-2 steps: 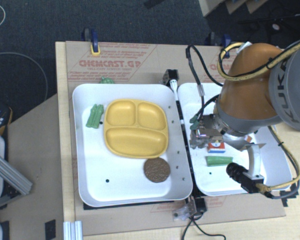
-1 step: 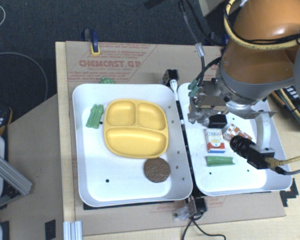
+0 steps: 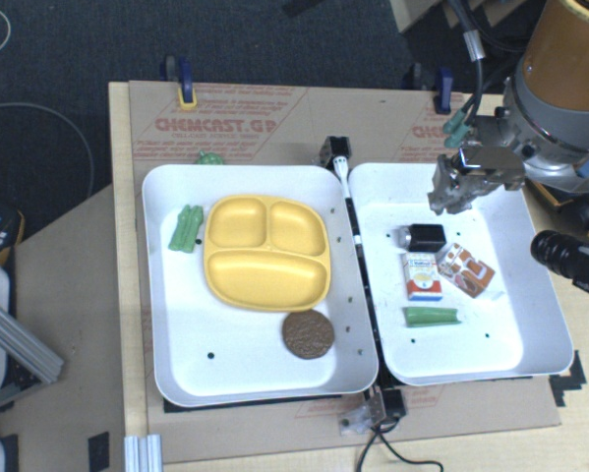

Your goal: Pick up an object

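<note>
Objects (image 3: pixel 424 276) fill right bin (image 3: pixel 505 357); plate (image 3: pixel 266 251) left.

Camera view from above. The single arm (image 3: pixel 569 57) enters from the frame's two-o'clock corner, its orange band uppermost and the grey wrist section directly below it. The wrist slants toward eight o'clock, ending in the gripper (image 3: pixel 449 197), which sits at roughly two o'clock from frame centre. The dark gripper body points downward; cables run along the arm at its eleven-o'clock side.

Blue clamps (image 3: pixel 185 74) — bench's far edge; cardboard sheet (image 3: pixel 235 121)
</note>
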